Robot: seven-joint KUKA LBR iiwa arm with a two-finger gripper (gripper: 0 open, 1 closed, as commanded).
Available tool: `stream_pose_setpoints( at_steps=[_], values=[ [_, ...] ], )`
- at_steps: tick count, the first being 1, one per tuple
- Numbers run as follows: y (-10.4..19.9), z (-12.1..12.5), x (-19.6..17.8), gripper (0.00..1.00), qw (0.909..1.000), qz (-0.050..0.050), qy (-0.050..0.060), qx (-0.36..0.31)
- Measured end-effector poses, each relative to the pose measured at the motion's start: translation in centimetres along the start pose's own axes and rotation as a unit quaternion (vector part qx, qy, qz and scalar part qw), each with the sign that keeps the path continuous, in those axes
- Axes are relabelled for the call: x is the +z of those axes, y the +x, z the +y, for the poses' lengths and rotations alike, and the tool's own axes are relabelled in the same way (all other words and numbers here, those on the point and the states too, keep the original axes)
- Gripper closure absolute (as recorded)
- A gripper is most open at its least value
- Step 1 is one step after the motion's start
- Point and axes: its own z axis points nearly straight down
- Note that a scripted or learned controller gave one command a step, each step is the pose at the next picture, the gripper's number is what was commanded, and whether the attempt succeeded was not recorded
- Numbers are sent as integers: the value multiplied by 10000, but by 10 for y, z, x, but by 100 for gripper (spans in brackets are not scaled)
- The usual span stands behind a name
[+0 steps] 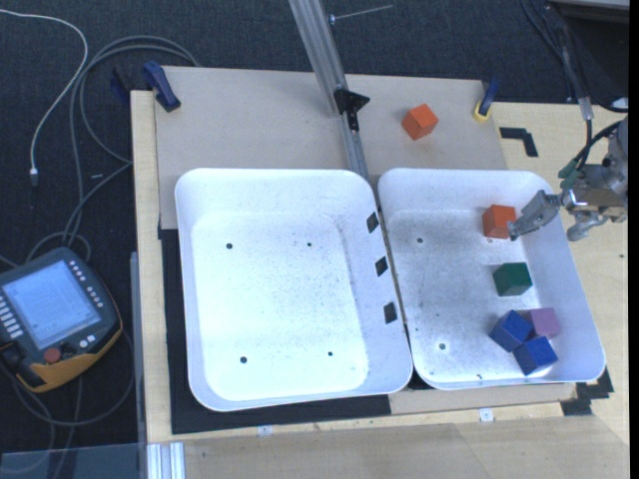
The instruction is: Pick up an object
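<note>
- The bench (250,118) is carrying two shallow white bins side by side; the left bin (285,287) is lying bare, while the right bin (439,267) is holding all the candidate blocks.
- The arm is reaching in from the right, and its gripper (554,218) is hanging over the right bin's upper right part with its two fingers spread apart and nothing between them; one fingertip is sitting just beside the orange block (498,221).
- That orange block looks like the nearest target; the judgement is that the jaws should be straddling it squarely and descending fully before closing, since a fingertip landing on top would only be nudging it.
- The green cube (512,278) is sitting a little below it, apart from the others, which makes it a clean alternative.
- Two blue blocks (522,339) and a pale purple block (544,320) are crowding together near the lower right corner; grasping there is risking a jam.
- Another orange cube (420,121) is lying on the bench outside the bins.
- A teach pendant (50,312) is resting on the floor at left; its screen text is too small to read, and no labels are legible anywhere.
</note>
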Motion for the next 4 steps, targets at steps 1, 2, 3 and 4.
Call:
stream_pose_setpoints(
  at_steps=[1,2,3,4],
  values=[
    [-42,51,180,0,10000,-55,-76,3],
    [-19,12,194,0,10000,11,28,6],
    [-20,15,183,100,10000,3,-6,2],
    [54,-9,133,100,10000,21,-1,-36]
  ],
)
